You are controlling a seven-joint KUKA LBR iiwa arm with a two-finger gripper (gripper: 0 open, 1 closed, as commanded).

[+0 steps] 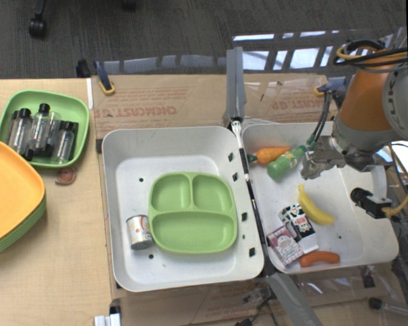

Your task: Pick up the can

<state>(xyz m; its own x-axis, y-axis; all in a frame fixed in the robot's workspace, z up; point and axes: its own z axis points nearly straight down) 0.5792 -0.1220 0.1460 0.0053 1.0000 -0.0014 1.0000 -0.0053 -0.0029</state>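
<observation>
Claw: I see my claw (314, 166) low over the right bin (380, 252), near its far edge, just beside the green bottle (283, 165); I cannot tell from this slant how it stands, and I see nothing carried in it.
Arm: the grey arm (367, 111) with its orange band comes in from the right and bends down over the right bin's far right corner, so its reach is spent on the wrong bin for this job.
Nearest things: the green bottle lies against an orange carrot (271, 153) at the right bin's far left corner; a banana (315, 207) lies mid-bin, with a small carton (298, 222), a pink packet (282, 245) and a red sausage-shaped piece (319, 258) toward the near edge.
Can: the can (139, 231) stands in the left bin (116, 163), by its left wall toward the near edge, touching the left rim of the green divided plate (193, 213).
Why that matters: I judge the plate rim crowds one side of the can, so I would bring the claw down with its grip along the free sides.
Progress: not started, by my reading; the can is well apart from the claw, a full bin away.
Beyond the bins: on the bench's left edge sit a green tray of bottles (44, 129) and stacked orange plates (13, 201).
</observation>
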